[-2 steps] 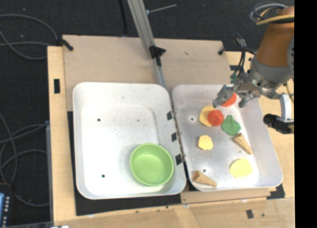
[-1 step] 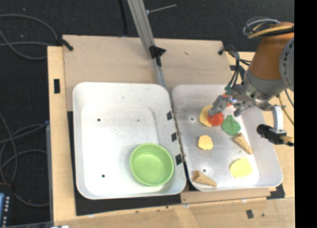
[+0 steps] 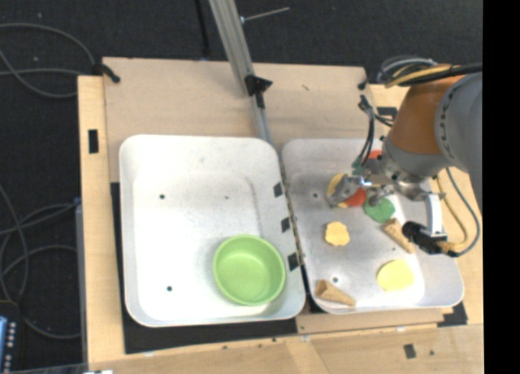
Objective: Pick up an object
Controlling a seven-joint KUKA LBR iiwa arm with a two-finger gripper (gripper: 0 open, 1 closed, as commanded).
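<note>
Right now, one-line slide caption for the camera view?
Gripper low in the right bin among small food toys; green bowl in the left bin.

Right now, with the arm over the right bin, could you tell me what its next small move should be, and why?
Probably a short straight lift, as a test. The gripper sits low among a cluster: a yellow piece, a red piece and a green piece. Whether it holds any is unclear; rising would show it.

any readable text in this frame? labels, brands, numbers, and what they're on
None readable.
Green bowl in the left bin: plain, no print.
Yellow pieces and cone in the right bin: no markings.
Arm and gripper: no legible label; any marking is too small or blurred.
</note>
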